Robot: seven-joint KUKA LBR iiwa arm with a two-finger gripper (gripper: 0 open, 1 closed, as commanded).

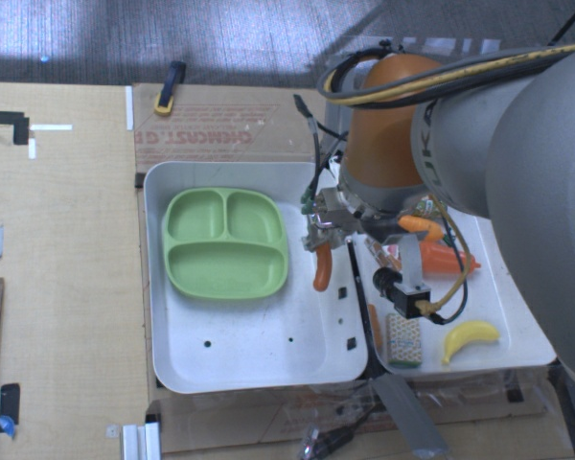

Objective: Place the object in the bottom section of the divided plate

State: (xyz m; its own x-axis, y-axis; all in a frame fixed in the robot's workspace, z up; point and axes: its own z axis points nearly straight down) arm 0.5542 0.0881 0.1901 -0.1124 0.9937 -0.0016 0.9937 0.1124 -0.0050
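Left bin (172,353), with pale green divided plate (226,243): two small upper sections, one wide bottom section, all bare. Gripper (321,241) just right of the plate's rim, jaws pinching the upper end of a sausage (321,270): small, slender, orange-brown, glossy, rounded at the tip, hanging upright over the bin's white floor, apart from the plate. Right bin (517,343), with yellow banana (471,338) and speckled sponge (403,340).

Right white bin (517,348): yellow plastic banana (470,338) | speckled sponge-like block (403,339), possibly a scourer | orange carrot-shaped toys (446,257) | bench top: yellow-and-black handled tool (170,87)
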